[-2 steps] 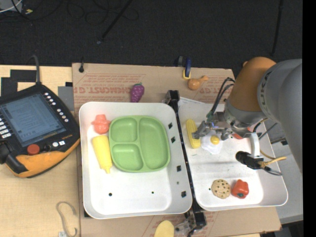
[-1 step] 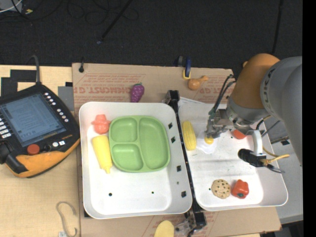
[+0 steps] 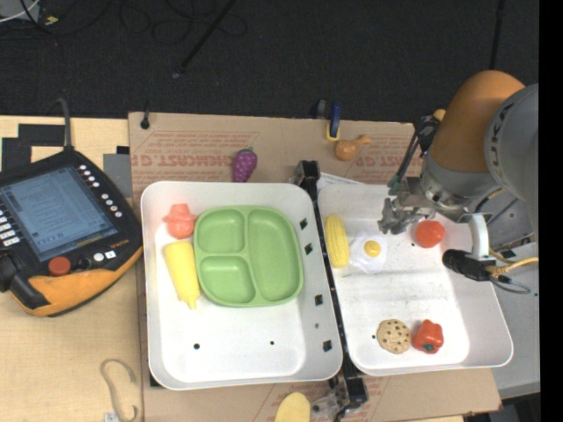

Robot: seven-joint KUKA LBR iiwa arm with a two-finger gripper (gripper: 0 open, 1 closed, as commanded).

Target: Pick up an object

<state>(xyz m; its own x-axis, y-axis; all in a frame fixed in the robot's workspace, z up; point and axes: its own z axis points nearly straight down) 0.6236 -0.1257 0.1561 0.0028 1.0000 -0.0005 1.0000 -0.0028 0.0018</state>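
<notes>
My gripper (image 3: 393, 221) hangs over the back of the right bin (image 3: 493, 323), under the grey arm with its orange band. A red tomato (image 3: 429, 233) lies just to its right, close beside it but not seen in its grasp. A fried egg (image 3: 372, 251) sits just below and left of the gripper. A yellow corn cob (image 3: 336, 240) lies along the bin's left wall. At the front of this bin a cookie (image 3: 393, 335) and a red pepper (image 3: 427, 336) rest side by side.
The left bin (image 3: 229, 350) holds a green divided plate (image 3: 246, 257), a yellow bottle (image 3: 182, 272) and a pink-orange toy (image 3: 179, 221). Purple grapes (image 3: 244, 163) and an orange toy (image 3: 351, 147) lie on the cardboard behind. A teach pendant (image 3: 62, 227) sits at left.
</notes>
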